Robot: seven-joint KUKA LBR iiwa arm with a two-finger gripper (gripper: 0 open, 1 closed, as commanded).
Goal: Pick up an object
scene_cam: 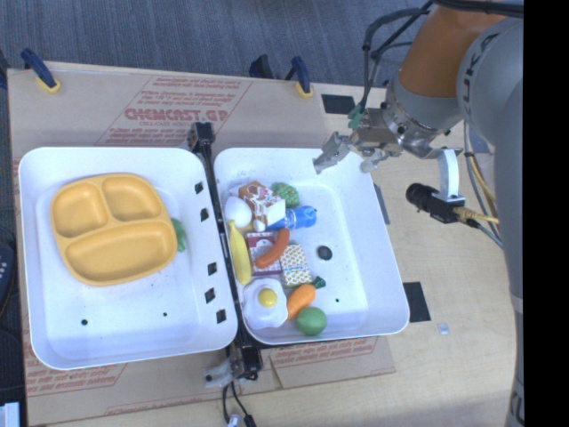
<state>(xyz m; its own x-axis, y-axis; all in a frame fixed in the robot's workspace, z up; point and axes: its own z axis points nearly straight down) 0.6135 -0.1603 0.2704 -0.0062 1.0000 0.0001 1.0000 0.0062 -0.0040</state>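
Where cardboard (169,114) shows, red print apparently reads "CHEMCAST GP".

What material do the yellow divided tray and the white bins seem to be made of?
Yellow divided tray: probably moulded plastic, matte, with soft rounded compartment edges and one even colour. Left bin and right bin: likely thin formed plastic, slightly glossy, with rounded corners and faint light reflections. The look alone cannot confirm it.

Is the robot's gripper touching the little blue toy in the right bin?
Apart. The camera view shows the gripper up at the bin's far rim, with bare white bin floor between it and the small blue toy.
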